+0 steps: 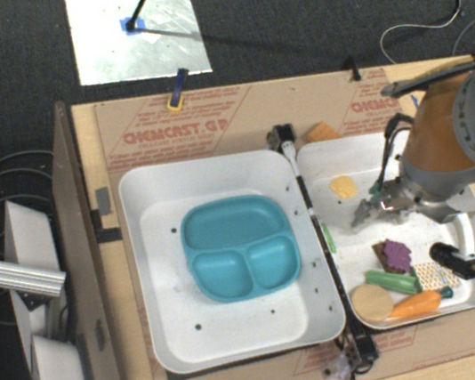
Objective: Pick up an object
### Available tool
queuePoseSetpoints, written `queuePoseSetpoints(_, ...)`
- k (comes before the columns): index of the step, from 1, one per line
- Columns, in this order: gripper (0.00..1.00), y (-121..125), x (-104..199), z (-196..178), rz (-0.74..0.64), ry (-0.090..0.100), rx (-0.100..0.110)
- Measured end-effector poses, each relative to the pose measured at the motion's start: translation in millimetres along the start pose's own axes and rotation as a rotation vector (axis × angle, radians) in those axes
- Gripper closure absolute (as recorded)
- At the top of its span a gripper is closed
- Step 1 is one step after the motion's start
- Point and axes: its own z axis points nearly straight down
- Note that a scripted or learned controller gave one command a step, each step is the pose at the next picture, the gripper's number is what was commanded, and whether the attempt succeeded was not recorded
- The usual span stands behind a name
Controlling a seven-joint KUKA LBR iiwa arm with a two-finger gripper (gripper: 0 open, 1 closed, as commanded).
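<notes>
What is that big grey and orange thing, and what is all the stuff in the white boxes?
It is a robot arm, seen by a camera looking down from above. Its tool hangs over the right bin, where toy food lies: a yellow piece, a purple piece, a green one, an orange carrot and a tan disc. The left bin holds a blue divided tray. I see nothing held in the tool.
</notes>
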Motion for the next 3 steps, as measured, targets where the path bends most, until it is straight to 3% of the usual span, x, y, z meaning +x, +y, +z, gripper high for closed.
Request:
queuePoseSetpoints(1, 0.00, -53, 3, 0, 0.007, 0.002, 0.009)
queuePoseSetpoints(2, 1.00, -47, 3, -14, 0.004, -0.001, -0.007)
queuePoseSetpoints(3, 0.00, -49, 3, -12, 0.004, 0.001, 0.000)
